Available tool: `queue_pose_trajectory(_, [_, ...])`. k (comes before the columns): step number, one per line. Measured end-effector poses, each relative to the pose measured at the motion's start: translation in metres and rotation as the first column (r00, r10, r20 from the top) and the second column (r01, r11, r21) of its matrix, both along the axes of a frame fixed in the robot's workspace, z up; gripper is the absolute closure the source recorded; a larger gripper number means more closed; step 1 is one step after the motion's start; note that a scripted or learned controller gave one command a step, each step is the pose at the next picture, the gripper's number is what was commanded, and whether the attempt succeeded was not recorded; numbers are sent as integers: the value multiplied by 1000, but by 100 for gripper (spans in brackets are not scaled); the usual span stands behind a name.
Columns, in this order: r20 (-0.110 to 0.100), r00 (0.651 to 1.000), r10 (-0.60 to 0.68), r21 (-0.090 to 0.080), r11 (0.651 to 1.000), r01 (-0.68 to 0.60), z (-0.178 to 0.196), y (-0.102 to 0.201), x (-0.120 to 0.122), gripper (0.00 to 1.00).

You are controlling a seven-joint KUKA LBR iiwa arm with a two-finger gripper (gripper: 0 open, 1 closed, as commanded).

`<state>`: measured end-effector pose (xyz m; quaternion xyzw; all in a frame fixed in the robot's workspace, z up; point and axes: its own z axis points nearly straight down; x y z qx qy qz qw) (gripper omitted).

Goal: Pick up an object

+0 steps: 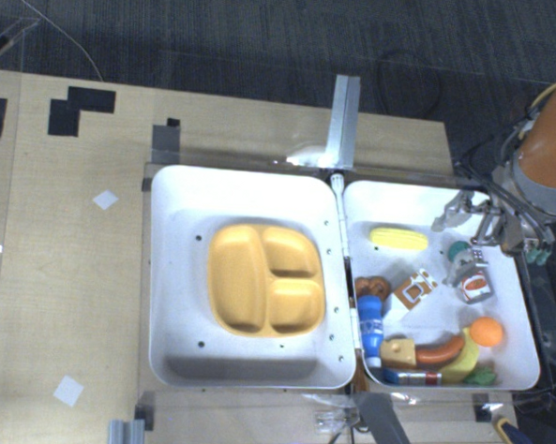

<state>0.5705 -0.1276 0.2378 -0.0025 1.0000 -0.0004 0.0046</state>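
My claw point(476, 240) hangs over the upper right part of the right bin point(528, 365), reaching in from the right with my orange-banded wrist above it. Whether it is released or clenched I cannot tell from this angle; the metal parts blur together, and nothing visibly sits in its grasp.

Just below my claw lies a small can-like object with a red and white face point(475, 286), close to the bin's right wall. To the left of my claw, near the bin's far wall, lies a yellow corn cob point(399, 239). Further down the bin sit a small brown and white box point(415, 289), a brown round toy point(373, 288), a blue bottle point(371, 322) along the left wall, an orange ball point(486, 331), and a brown sausage point(434, 351) near the front wall, with a yellow-green piece just beside it.

The left bin point(175, 285) holds a yellow divided tray point(265, 279), resting in its middle. Both bins sit side by side on the pale wooden worktop point(58, 278).
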Motion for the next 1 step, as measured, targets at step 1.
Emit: queue_pose_trajectory(1, [-11,988,-152,2,988,152,-134,-14,-13,0])
